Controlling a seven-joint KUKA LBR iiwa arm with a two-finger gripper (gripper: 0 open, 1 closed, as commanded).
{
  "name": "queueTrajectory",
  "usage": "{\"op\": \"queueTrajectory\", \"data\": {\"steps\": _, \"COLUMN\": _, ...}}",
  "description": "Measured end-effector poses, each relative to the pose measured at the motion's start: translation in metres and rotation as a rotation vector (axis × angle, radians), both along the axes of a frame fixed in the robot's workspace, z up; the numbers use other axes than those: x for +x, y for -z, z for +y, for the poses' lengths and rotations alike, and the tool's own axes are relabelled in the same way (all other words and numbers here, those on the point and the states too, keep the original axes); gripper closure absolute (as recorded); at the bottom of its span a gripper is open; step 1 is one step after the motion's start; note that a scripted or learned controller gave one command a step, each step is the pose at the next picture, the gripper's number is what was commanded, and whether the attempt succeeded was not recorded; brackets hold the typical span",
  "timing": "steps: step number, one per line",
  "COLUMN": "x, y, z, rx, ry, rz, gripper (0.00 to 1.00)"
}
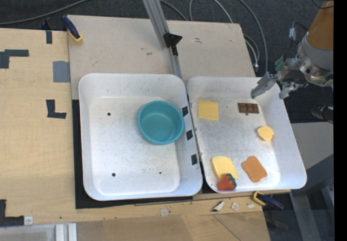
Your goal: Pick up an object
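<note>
The right bin [290, 142] holds a yellow square slice [208, 110], a small brown block [248, 108], a little yellow chunk [265, 133], a yellow wedge [223, 165], a red strawberry [227, 182] touching the wedge, and an orange piece [254, 169]. In the left bin [103, 142] sits a teal bowl [160, 121]. My gripper [274, 89] hovers above the right bin's far right corner, just right of the brown block. Its fingers stand apart with nothing between them.
A slanted metal pole [157, 14] crosses the back of the bench down to the gap between the bins. Cables [227, 1] loop behind the bins. A yellow-blue clamp [72, 29] lies at the back left and another [264, 199] at the front right.
</note>
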State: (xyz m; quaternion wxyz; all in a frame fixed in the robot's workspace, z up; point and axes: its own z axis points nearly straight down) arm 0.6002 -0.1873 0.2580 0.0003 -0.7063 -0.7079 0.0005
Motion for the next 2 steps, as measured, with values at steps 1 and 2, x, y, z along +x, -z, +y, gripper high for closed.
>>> {"op": "queueTrajectory", "data": {"steps": 1, "x": 0.000, "y": 0.000, "z": 0.000, "rx": 0.000, "ry": 0.000, "rz": 0.000, "gripper": 0.00}}
{"op": "queueTrajectory", "data": {"steps": 2, "x": -0.003, "y": 0.044, "z": -0.002, "rx": 0.000, "ry": 0.001, "rz": 0.005, "gripper": 0.00}}
